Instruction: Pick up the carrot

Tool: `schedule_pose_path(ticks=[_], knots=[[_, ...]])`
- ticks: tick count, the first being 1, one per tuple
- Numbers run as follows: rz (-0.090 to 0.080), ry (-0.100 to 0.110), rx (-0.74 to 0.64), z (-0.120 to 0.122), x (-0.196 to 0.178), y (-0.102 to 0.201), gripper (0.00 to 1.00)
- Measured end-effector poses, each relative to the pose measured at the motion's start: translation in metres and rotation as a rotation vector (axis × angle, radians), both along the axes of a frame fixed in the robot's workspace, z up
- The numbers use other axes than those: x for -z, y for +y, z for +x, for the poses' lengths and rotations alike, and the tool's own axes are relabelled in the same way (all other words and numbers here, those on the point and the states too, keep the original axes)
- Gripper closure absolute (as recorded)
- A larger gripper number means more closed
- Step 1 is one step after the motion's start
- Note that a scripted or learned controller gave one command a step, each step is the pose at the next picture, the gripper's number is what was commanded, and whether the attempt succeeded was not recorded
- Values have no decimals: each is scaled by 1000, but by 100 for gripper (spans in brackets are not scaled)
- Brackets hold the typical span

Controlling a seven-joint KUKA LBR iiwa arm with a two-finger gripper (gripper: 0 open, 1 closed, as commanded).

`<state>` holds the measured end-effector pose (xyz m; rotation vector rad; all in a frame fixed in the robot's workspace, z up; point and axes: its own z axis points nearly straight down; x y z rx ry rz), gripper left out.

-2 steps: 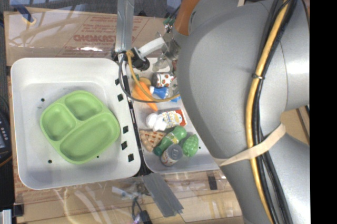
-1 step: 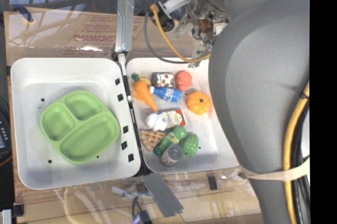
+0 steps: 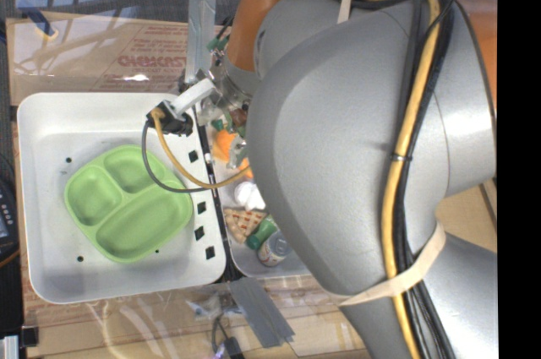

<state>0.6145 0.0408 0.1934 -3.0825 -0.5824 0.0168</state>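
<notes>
Overhead slanted view of the bench (image 3: pixel 76 53), which carries two white bins side by side. The left bin (image 3: pixel 51 121) holds a green plate (image 3: pixel 127 203) with three compartments, lying flat toward 7 o'clock of the bin's centre. The right bin (image 3: pixel 241 260) is largely covered by the grey arm (image 3: pixel 355 146), which enters from 3 o'clock and spreads across the right half of the view; its orange band (image 3: pixel 249 11) shows at 12 o'clock of the bins' shared wall. A yellow cable (image 3: pixel 165 167) loops from the wrist out over the left bin's right edge, just above the plate.

The hand (image 3: pixel 226 133) sits low over the near-left part of the right bin, beside the dividing wall; whether its fingers are spread or closed cannot be told, as the wrist hides them. The carrot (image 3: pixel 226 148), an orange shape, lies in the right bin directly under the hand, partly hidden. At 6 o'clock of the carrot lie a white object (image 3: pixel 250 195), a waffle-patterned piece (image 3: pixel 241 222) and a green can (image 3: pixel 269 246), close together along the arm's edge.
</notes>
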Motion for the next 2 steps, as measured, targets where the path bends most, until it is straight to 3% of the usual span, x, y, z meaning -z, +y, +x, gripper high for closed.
schedule_pose_path(ticks=[1, 2], knots=[[-3, -4, 75, -48, 66, 63, 0], [-4, -6, 72, -47, 56, 61, 100]])
